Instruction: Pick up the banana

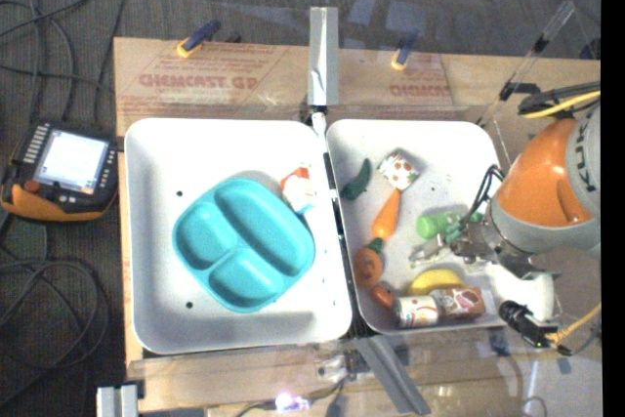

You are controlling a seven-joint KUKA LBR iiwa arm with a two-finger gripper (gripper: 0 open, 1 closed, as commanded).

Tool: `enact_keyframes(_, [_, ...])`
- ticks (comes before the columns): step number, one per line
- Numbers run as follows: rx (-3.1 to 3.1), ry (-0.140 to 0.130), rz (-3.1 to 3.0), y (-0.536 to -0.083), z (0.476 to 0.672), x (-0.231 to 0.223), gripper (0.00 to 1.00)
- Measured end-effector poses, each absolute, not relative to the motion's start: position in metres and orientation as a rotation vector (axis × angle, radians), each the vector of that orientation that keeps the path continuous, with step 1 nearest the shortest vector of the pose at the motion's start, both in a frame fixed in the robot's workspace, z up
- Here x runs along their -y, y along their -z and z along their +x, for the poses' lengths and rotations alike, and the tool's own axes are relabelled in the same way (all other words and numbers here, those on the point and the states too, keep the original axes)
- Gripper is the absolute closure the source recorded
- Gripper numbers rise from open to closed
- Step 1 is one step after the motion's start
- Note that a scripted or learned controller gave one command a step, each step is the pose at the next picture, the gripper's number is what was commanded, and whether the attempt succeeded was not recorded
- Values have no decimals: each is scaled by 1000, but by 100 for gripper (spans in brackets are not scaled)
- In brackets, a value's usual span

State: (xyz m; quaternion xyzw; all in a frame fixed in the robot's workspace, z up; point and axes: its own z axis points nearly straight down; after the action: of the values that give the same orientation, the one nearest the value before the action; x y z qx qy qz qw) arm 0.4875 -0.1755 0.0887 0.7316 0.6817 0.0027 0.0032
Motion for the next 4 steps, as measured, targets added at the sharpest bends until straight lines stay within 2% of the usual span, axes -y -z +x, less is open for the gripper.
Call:
enact_keyframes(1, [-2217, -11, 2223, -88, 507, 203, 0])
enact_keyframes(2, [-2304, -6, 2110, -90, 488, 172, 0])
enact_keyframes(3, [-2315, -6, 2097, -90, 488, 170, 0])
enact_keyframes(4, [-2318, -8, 2098, -98, 489, 169, 100])
